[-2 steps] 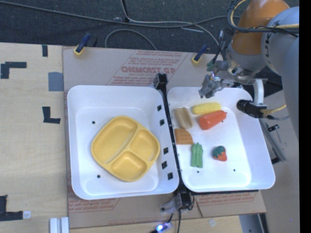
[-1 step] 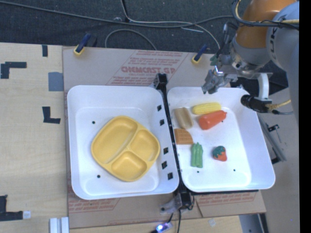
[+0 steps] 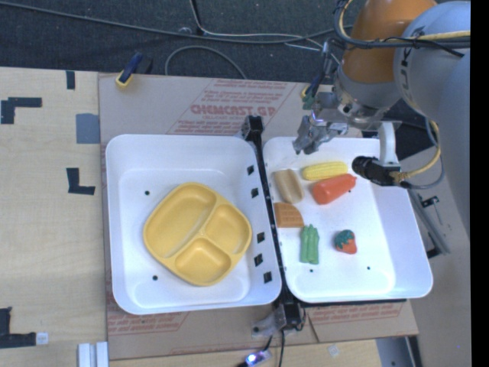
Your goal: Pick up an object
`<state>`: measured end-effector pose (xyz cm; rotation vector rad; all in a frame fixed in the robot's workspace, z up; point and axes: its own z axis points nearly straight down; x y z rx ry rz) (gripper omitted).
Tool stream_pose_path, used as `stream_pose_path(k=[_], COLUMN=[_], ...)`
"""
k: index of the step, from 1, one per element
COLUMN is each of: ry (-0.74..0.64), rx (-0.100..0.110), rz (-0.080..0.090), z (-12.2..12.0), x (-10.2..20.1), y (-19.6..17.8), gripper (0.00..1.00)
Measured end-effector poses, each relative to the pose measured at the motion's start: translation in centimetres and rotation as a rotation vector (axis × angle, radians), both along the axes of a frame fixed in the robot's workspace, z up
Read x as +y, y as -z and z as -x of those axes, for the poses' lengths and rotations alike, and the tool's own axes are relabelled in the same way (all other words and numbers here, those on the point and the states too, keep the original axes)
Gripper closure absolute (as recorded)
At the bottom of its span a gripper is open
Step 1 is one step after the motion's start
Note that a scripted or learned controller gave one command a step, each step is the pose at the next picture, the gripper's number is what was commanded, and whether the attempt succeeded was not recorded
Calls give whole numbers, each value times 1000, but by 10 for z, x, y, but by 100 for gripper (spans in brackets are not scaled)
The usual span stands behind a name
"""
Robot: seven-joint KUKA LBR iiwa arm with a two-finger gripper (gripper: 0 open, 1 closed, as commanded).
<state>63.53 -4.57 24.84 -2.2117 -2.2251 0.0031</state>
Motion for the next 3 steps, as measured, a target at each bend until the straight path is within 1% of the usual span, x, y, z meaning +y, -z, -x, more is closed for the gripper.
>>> stream_pose_path(k=[1, 2, 3], ry=[0, 1, 0], rx=[1, 2, 1], rz=[1, 2, 1], z=[12, 43, 60], x=[53, 94, 138], y=[16, 23, 18], gripper=[100, 100, 100])
